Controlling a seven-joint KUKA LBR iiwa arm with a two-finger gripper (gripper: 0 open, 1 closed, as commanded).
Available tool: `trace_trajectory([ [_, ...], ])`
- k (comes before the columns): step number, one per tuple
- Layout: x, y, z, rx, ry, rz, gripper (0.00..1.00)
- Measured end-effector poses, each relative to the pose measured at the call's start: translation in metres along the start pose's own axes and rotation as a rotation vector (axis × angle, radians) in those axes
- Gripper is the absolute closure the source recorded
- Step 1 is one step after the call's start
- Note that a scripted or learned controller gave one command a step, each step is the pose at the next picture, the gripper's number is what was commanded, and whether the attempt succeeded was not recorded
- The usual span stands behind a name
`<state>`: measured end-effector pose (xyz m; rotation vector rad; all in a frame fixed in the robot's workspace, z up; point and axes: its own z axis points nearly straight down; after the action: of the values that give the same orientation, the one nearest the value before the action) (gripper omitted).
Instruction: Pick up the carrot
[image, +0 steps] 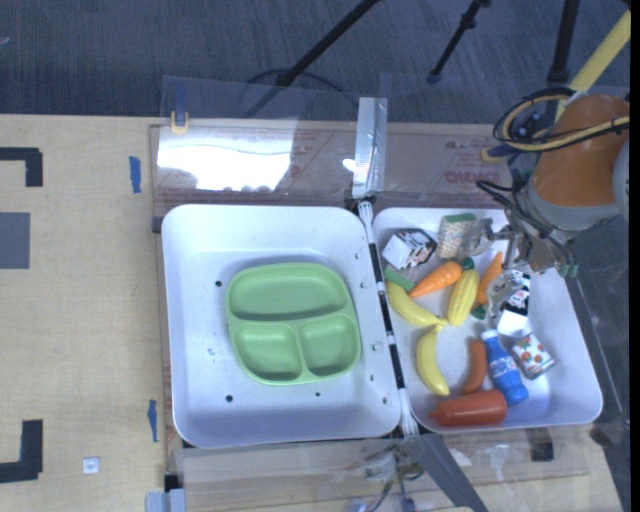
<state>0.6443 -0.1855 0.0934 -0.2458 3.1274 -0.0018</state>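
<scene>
gripper (515, 268) hangs over the right bin's (590, 385) far right part, and i cannot tell its state from this slant. my carrot (437, 279) lies in that bin's upper middle, tilted, just beside a yellow corn cob (462, 297) and above a banana (411, 305). a second orange piece (490, 278) sits nearer the tool, so i judge a mix-up likely. the green divided plate (293, 322) waits in the left bin (190, 330).
</scene>
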Motion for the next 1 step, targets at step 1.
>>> trace_trajectory([
  [1, -0.0251, 0.0020, -0.0493, -0.002, -0.002, -0.172, 0.00],
])
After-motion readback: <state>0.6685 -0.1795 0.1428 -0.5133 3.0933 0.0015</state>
